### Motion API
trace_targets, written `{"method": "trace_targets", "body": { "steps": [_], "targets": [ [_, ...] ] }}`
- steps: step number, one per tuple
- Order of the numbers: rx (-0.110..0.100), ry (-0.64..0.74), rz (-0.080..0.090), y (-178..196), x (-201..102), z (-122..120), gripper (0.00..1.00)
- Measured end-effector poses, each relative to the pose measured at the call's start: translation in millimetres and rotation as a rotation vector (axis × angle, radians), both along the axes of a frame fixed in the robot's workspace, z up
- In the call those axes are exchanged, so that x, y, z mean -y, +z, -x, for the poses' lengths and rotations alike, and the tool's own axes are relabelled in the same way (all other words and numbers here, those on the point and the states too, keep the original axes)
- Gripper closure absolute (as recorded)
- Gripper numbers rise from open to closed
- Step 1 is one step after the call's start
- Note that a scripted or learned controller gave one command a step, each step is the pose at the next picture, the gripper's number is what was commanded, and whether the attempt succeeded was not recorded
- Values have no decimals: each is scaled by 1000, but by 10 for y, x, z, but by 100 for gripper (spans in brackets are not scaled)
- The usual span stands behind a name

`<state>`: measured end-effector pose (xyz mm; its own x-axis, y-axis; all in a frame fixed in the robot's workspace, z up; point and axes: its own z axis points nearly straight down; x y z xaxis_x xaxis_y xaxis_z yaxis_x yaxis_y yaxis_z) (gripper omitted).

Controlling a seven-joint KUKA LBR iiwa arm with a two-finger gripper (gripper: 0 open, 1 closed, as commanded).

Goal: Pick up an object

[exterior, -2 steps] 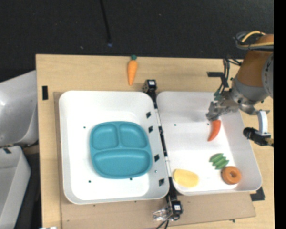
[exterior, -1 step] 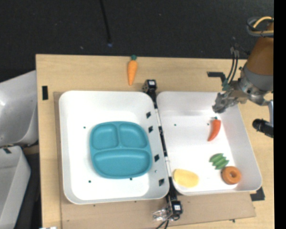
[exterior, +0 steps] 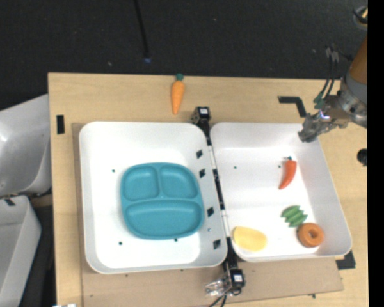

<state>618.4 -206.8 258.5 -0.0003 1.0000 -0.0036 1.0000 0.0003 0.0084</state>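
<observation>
pepper (exterior: 287, 173), red with an orange tint, lying in the right bin (exterior: 256, 147) near its far right part, slanted, green stem end toward the far wall. looks like a small toy: likely light, stiff, smooth and a bit slippery, tapering to a point. best taken across the thicker upper half, fingers straddling the short width, not the thin tip. bare white floor all round it, so room for fingers on both sides; right wall near but not touching.

other candidates in the same bin: green pod (exterior: 294, 215), ribbed, just beside an orange ring (exterior: 311, 235) pressed into the near right corner; little room there, wall on two sides. yellow lump (exterior: 249, 238) close against the near wall by the divider, rounded and probably prone to rolling out of a pinch.

gripper (exterior: 310, 130) hovering at the far right corner of the right bin, over the rim; too small and blurred to tell how the hand stands, nothing seen in it. short clear path from there down to the pepper.

left bin (exterior: 96, 171) carrying a teal tray (exterior: 161, 199). carrot (exterior: 177, 94) outside both bins on the bench (exterior: 115, 94), far side, open wood all round it.
</observation>
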Motion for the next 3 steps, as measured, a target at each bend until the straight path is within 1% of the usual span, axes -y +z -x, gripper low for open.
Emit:
{"method": "trace_targets", "body": {
  "steps": [1,3],
  "targets": [
    [-5,3,-2,120,10,-7,100],
    [-7,6,-4,-49,-1158,-61,100]
  ]
}}
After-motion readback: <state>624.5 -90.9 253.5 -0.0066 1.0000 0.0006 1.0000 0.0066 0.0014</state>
